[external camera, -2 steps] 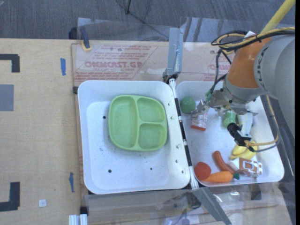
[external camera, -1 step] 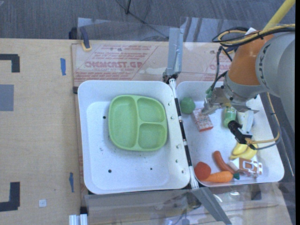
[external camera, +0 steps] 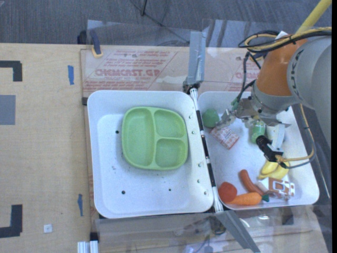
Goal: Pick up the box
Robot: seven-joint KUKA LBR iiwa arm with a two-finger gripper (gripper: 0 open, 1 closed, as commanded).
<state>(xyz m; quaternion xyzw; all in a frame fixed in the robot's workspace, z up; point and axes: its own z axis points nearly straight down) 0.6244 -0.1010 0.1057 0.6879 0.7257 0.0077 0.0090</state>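
The arm's grey bulk and orange band [external camera: 276, 70] cover the right bin's [external camera: 305, 194] upper corner at about two o'clock; the gripper [external camera: 243, 112] sits low beneath the wrist, and whether it is clenched or released I cannot tell. The box [external camera: 226, 136] is small, white with red print, tilted; it lies in the right bin's upper left, just below a green ball [external camera: 210, 117], just beside the gripper at its eight o'clock.
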